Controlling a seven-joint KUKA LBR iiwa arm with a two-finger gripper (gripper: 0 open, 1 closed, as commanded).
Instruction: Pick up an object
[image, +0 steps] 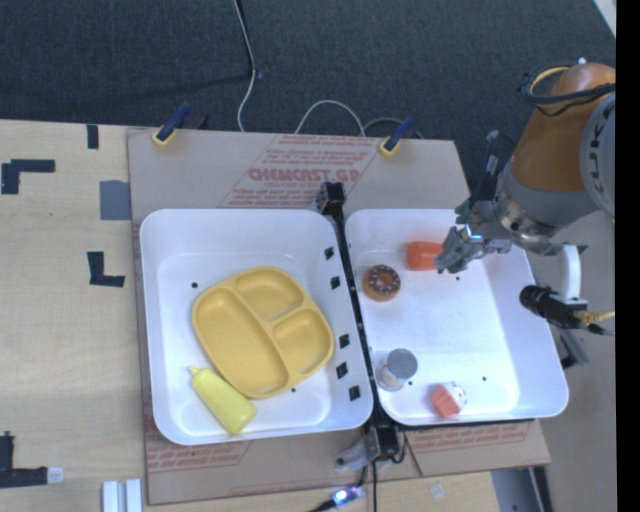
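My gripper (452, 256) hangs low over the back of the right bin (530, 395), reaching in from the right. Its tip sits right against the right end of a small orange block (421, 255) that lies on the bin floor; whether it grips the block cannot be made out. A brown frosted donut (381, 282) lies just left and nearer, beside the divider. A grey round cap (400, 365) and a small orange and white piece (447, 399) rest near the bin's front edge.
In the left bin (152, 250) there is a yellow divided plate (263, 330) and a yellow squeeze bottle (222, 398) at the front left. Black clips run along the divider (345, 300) between the bins. A black fitting (545, 302) juts over the right rim.
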